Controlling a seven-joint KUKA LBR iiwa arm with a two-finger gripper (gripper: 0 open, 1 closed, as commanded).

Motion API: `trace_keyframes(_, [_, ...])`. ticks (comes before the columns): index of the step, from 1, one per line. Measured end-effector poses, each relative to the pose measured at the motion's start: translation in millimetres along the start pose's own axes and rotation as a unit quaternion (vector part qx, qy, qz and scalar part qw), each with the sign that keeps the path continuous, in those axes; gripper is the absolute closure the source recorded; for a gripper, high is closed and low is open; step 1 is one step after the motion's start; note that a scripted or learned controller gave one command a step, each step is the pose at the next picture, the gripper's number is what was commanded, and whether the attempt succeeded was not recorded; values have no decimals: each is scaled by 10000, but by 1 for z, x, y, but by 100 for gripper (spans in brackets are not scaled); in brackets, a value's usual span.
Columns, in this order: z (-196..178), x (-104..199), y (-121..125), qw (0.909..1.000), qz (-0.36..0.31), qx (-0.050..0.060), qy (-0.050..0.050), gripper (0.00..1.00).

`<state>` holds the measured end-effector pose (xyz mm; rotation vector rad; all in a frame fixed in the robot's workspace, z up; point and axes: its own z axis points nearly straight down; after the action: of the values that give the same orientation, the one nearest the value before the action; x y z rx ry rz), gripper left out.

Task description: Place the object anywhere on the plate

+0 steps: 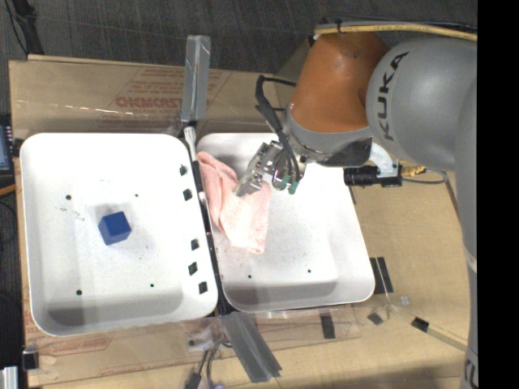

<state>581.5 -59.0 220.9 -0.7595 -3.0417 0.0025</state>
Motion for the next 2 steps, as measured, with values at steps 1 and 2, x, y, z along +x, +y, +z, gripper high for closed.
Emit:
trace_keyframes(1, [-10, 35, 40, 9797, -2003, 1, -4, 100])
trace_keyframes(2, [-17, 71, 81, 9697, -2445, 5, -3, 100])
